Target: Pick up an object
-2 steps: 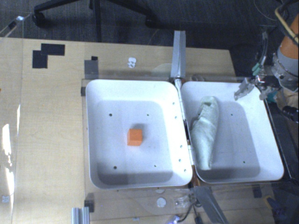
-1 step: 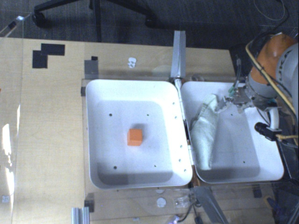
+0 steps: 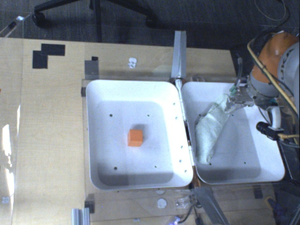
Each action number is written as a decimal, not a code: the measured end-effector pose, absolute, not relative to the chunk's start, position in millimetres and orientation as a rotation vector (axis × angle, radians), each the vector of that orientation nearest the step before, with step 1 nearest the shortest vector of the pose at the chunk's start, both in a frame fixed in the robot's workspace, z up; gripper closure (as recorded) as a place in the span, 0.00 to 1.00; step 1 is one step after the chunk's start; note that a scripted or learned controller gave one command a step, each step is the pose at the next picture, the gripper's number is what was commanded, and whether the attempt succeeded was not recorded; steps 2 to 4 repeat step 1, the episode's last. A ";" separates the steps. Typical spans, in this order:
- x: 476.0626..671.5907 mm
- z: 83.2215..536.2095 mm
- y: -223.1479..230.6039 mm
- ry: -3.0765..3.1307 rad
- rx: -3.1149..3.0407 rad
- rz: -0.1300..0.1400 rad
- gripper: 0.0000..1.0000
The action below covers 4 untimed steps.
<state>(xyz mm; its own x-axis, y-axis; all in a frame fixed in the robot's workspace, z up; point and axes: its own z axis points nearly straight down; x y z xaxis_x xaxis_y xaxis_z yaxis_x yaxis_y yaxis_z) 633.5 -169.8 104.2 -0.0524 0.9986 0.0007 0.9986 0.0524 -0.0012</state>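
Pale cloth point(image 3: 209, 129) (upper corner hidden) at pincer point(image 3: 233, 102).

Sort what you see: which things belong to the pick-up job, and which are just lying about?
Belongs to the job:
- pincer, at the cloth's upper end
- pale cloth, in the right bin
- orange cube, in the left bin

Just lying about:
- black patches on the bench
- chair base on the floor

I see two smooth, matt white plastic bins point(image 3: 93, 125) on a pale wood-grain table point(image 3: 47, 125). A soft, crumpled pale cloth point(image 3: 209, 130) lies in one; a matt orange block point(image 3: 135, 138) sits in the other. The divider post point(image 3: 179, 55) looks like brushed metal.
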 end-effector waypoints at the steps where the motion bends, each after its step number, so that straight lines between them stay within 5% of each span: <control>1: 669.6 207.9 -141.1 -2.031 -2.396 0.004 1.00; 4: 669.6 207.9 -141.1 -2.031 -2.396 0.004 1.00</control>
